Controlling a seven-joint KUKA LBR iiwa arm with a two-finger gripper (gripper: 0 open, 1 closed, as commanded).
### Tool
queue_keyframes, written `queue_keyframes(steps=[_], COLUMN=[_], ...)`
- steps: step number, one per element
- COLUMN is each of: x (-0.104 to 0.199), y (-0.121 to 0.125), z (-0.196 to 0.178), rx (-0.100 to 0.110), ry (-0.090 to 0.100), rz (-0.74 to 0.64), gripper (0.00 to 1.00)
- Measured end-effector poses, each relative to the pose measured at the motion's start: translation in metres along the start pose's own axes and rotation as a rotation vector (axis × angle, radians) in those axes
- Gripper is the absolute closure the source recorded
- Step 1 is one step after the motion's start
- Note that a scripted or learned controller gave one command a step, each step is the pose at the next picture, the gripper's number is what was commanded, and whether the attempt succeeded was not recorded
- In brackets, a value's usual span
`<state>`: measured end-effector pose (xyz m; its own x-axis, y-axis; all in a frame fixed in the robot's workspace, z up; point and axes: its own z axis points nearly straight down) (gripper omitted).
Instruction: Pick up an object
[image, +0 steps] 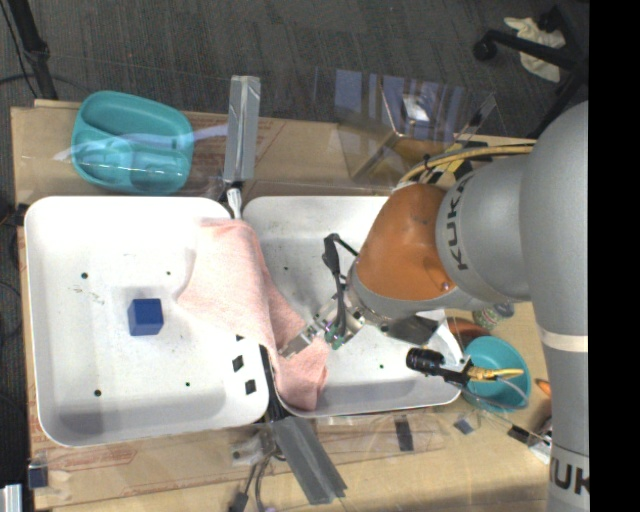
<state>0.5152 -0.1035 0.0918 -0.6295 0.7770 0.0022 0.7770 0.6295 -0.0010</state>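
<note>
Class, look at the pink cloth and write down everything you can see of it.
The pink cloth looks like soft, thin fabric, pale pink and crumpled. It is draped over the wall shared by the left bin and the right bin, spreading flat in the left bin and bunching into a fold in the right. The gripper is at its right edge.

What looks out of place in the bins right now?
The pink cloth is draped over the divider between the two bins rather than lying inside either, one end in the left bin, the other bunched in the right bin beside the gripper.
</note>
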Motion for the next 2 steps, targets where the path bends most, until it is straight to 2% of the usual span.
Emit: queue_keyframes(steps=[1,2], x=[-0.015,-0.008], y=[0.026,0.011], z=[-0.038,-0.001], rx=[-0.001,-0.001], ry=[-0.002,-0.002], rz=[0.072,-0.066], gripper=[0.0,0.0])
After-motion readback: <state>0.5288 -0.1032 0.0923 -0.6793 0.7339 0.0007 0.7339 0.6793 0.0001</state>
